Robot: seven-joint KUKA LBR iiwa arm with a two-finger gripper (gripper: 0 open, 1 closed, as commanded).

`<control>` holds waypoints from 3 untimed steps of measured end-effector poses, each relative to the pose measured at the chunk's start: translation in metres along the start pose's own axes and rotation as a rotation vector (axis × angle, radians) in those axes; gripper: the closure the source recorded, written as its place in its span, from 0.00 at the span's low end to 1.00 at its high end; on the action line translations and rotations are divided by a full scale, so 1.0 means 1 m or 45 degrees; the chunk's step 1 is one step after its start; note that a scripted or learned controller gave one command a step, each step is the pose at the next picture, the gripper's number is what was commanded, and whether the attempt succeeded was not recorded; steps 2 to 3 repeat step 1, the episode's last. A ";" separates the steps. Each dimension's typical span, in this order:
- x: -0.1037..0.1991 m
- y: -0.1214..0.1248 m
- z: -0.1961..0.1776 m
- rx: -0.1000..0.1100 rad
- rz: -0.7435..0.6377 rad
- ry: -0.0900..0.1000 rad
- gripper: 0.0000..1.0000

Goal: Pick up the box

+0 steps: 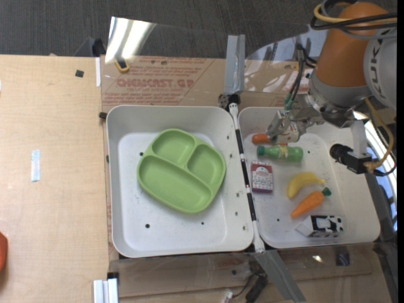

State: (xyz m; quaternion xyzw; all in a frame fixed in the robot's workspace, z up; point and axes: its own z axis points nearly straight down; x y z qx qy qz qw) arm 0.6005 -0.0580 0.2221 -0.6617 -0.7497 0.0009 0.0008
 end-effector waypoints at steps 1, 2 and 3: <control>0.062 -0.021 -0.049 0.000 -0.010 -0.001 1.00; 0.062 -0.021 -0.049 0.000 -0.010 -0.001 1.00; 0.062 -0.021 -0.049 0.000 -0.010 -0.001 1.00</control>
